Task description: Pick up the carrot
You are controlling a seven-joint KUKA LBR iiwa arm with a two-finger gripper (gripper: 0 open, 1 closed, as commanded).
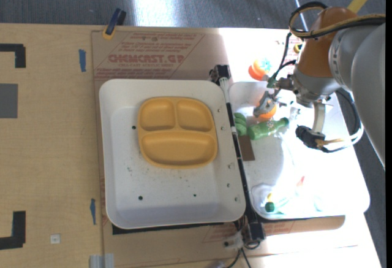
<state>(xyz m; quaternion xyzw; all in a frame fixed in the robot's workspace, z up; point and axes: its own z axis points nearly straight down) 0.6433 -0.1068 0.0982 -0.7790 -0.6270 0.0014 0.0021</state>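
The carrot (265, 111) is seen in the right bin (318, 199), at its far left, its green top trailing left, directly beneath the claw (267, 103), which is poised over it, though whether the claw is apart or together cannot be told.

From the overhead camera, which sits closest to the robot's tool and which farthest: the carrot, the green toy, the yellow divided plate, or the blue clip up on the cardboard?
1. carrot, right at the tool, right bin.
2. green toy, just below it, same bin.
3. yellow divided plate, left bin.
4. blue clip, far upper left on the cardboard.
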